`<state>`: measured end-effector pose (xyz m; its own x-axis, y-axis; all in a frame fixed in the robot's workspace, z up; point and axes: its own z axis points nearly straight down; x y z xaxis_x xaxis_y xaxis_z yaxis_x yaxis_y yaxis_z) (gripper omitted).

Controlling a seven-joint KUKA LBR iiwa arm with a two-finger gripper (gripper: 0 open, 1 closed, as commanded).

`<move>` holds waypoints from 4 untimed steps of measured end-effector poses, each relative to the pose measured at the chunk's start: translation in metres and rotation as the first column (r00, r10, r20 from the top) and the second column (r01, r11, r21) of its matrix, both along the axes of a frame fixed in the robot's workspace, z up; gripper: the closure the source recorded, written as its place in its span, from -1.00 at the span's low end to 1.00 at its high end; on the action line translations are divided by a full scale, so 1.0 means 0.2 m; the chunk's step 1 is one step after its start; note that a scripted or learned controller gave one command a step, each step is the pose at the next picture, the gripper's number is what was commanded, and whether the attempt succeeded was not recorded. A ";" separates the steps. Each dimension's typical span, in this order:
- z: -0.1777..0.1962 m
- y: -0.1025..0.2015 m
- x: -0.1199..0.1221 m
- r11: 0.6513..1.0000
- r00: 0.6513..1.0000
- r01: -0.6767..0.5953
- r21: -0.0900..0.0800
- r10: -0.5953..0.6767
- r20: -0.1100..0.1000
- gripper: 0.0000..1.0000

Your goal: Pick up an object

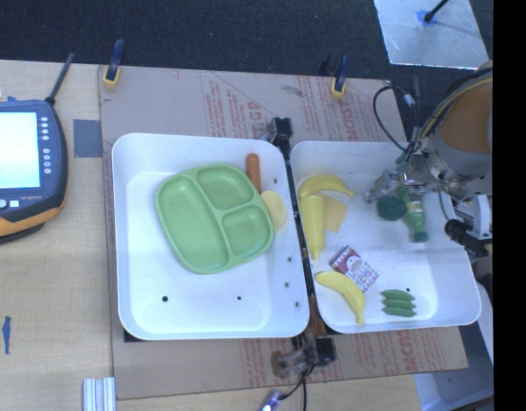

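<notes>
Barely legible among cables and wrist: tool (406, 181) low over the right bin (456, 315), wide or narrow impossible to tell, green bottle (415, 223) and dark green round thing (390, 206) just beneath, contact unclear, arm (464, 122) cut off at the right.

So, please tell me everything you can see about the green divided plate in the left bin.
The green divided plate looks like matte, pale green plastic, roughly square with rounded corners and three compartments: one large, two smaller. It lies flat but turned at an angle on the floor of the left bin. A yellow piece touches its right edge, and an orange stick lies by its upper corner.
</notes>
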<state>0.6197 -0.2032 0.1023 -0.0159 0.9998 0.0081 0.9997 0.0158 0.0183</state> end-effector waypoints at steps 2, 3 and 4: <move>0.06 -0.02 0.00 1.000 1.000 0.001 -0.008 -0.001 0.002 -1.00; -0.05 0.12 -0.17 1.000 1.000 0.010 -0.009 -0.010 -0.023 -1.00; 0.00 0.11 -0.17 1.000 1.000 0.007 -0.011 -0.007 -0.024 1.00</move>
<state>0.5850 -0.1810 0.1018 -0.0087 1.0000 -0.0025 0.9999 0.0086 -0.0059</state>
